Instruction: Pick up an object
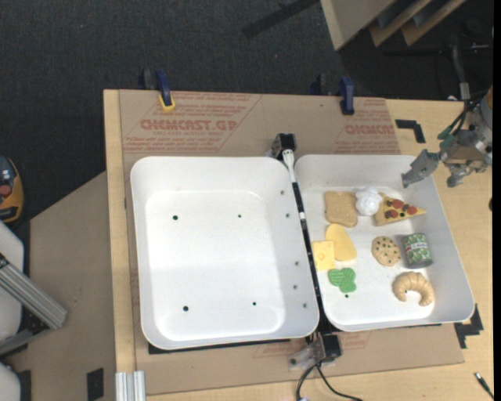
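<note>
The toys lie clustered in the right bin (450, 270): toast (340, 208), pizza slice (398, 210), cookie (385, 251), croissant (413, 287). The gripper (435, 169) hangs over that bin's upper-right rim, fingers spread, gripping nothing. The left bin (149, 258) offers open floor.

Dark grey carpet (78, 47) is covering the floor around the worktop (235, 125). Worktop surface is a tan board with red print, lying under even, flat light. Two blue clamps (163, 88) (345, 94) are gripping its far edge. Wooden furniture (383, 19) is sitting at the top right. An aluminium rail (31, 294) is slanting in at the lower left.
</note>
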